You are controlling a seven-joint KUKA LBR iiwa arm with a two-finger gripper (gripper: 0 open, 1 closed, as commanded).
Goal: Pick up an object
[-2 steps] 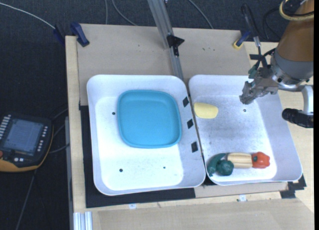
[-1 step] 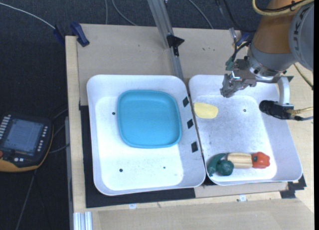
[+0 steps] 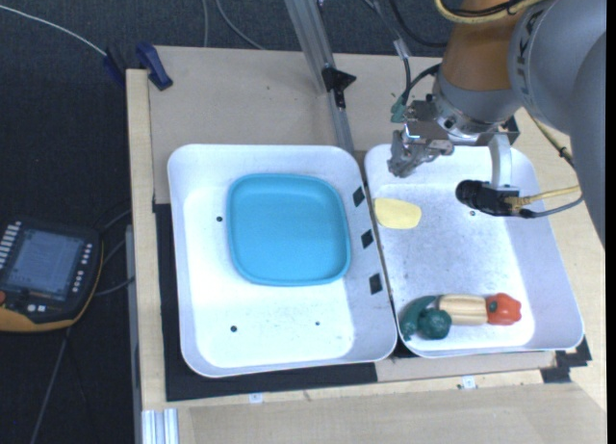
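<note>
My gripper (image 3: 406, 161) hangs over the far left corner of the right bin (image 3: 539, 269), below the orange wrist band. Nothing shows between its fingers. A pale yellow flat piece (image 3: 397, 213) lies just below it, near the bin's left wall. Along the bin's near edge lie a dark green round object (image 3: 425, 321), a tan stick-like piece (image 3: 463, 309) and a red piece (image 3: 502, 308), all touching in a row. A black cylindrical part (image 3: 484, 195) juts from the arm over the bin's far side.
The left bin (image 3: 192, 240) holds a blue square plate (image 3: 289, 228). A metal pole (image 3: 308, 18) slants across the far bench. A handheld pendant (image 3: 43, 269) lies on the floor at left. Black clips (image 3: 366, 238) sit on the divider between the bins.
</note>
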